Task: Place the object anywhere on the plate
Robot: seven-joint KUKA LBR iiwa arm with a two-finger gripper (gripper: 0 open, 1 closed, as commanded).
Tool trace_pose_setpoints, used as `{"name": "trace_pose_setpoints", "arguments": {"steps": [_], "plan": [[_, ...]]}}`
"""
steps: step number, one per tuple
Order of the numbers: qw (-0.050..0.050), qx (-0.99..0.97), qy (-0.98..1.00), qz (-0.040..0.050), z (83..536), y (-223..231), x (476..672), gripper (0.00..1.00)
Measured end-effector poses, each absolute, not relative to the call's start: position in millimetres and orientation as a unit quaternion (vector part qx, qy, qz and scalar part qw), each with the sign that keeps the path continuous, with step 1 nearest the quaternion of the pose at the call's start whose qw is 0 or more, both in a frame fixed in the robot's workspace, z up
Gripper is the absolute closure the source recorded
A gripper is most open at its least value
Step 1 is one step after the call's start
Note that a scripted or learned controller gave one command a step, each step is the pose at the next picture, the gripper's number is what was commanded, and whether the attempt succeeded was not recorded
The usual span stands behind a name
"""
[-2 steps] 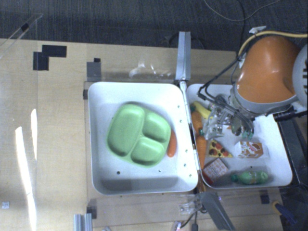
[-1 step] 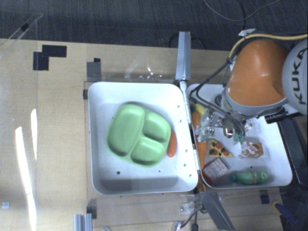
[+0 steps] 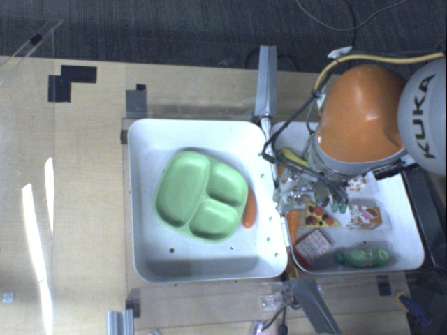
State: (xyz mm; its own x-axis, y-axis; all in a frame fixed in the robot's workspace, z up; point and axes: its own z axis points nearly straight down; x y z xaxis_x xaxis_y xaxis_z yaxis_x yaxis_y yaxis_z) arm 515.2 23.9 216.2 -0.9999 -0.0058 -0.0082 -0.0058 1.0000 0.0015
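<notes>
1. The gripper hangs over the right bin; I cannot tell its state.
2. A carrot lies beside the green plate, touching its rim.
3. A careless drop could roll off the plate's sloped edge.

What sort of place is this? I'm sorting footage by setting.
Probably a robotics lab: a KUKA arm reaches over a wooden bench bearing two white bins, one with a green plate, the other toy food; loose cables lie on dark carpet.
</notes>
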Motion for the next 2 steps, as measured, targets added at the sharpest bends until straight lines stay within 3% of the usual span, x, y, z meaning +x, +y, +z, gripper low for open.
{"name": "trace_pose_setpoints", "arguments": {"steps": [1, 2], "plan": [[0.004, 0.032, 0.999, 0.0010, 196.6, 11.0, 563.2, 1.00], [0.004, 0.035, 0.999, 0.0012, 190.6, 26.3, 545.4, 1.00]]}}
